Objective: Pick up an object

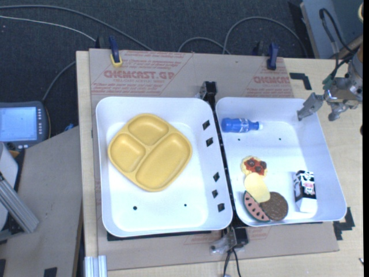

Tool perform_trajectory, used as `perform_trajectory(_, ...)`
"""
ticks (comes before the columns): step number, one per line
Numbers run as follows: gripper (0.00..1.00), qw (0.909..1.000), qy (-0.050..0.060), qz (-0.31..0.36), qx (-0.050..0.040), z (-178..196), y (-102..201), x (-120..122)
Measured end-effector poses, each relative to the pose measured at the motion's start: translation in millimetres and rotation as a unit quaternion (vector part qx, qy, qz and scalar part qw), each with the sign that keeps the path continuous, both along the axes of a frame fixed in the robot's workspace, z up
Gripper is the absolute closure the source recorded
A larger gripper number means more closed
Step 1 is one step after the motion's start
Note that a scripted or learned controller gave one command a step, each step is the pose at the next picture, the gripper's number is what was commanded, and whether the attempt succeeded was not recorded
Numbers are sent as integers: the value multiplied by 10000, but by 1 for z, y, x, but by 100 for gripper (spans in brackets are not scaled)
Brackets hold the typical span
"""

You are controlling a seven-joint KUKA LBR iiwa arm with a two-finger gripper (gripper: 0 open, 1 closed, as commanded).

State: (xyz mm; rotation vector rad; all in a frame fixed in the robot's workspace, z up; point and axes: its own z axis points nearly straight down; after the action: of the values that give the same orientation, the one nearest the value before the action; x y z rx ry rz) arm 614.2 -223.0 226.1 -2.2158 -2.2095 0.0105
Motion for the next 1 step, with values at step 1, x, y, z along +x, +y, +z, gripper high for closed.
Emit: perform_trajectory(1, 0, 10000, -67, 18, -19, 8, 1, 3)
